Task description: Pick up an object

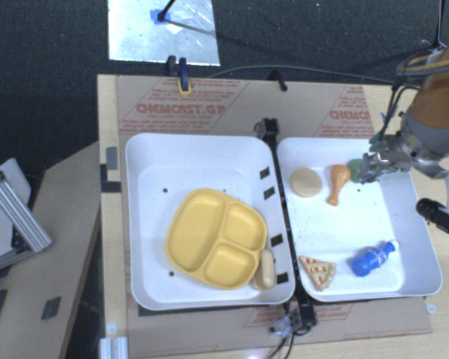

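The right bin [411, 223] holds a round beige biscuit [307, 182], an orange drumstick [337, 182], a wedge of pizza [318, 271] and a blue bottle [373, 258] lying on its side. My gripper [365, 170] hangs over the bin's far right part, just right of the drumstick's thick end. A small green thing [355, 166] sits right at the gripper's tip, partly hidden by it. Whether it is touched or held, I cannot tell.
The left bin [146, 200] carries a yellow divided tray [213, 234] with a tan bread roll [266, 268] against its right corner. A black divider strip [278, 200] runs between the two bins. The arm enters from the right over the right bin's far edge.
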`<state>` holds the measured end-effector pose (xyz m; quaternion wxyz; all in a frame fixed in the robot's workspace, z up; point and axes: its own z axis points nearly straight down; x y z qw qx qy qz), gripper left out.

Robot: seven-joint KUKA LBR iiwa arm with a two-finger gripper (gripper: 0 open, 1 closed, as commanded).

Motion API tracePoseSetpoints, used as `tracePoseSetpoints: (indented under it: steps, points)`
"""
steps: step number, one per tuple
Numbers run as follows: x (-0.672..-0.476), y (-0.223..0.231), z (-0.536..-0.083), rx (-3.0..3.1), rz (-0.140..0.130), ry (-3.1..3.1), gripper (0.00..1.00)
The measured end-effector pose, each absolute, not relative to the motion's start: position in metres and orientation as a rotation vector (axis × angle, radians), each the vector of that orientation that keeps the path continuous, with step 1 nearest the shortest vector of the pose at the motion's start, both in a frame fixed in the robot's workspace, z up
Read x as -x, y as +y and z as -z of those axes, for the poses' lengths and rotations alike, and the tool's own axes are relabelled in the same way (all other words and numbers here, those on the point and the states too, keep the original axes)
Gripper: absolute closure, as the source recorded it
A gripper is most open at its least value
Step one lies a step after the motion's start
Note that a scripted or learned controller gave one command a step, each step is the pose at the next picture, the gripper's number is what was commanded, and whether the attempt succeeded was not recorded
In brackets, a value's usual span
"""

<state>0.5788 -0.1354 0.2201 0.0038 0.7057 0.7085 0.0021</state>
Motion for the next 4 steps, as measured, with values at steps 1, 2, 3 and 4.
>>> tracePoseSetpoints:
  steps: [1, 2, 3, 4]
  points:
    - [-0.580, -0.136, -0.236, -2.213, -0.004, 2.224, 1.00]
    - [-0.583, -0.083, -0.232, -2.211, -0.004, 2.233, 1.00]
    - [-0.599, -0.028, -0.221, -2.210, -0.005, 2.232, 1.00]
    - [-0.610, 0.025, -0.213, -2.210, -0.005, 2.232, 1.00]
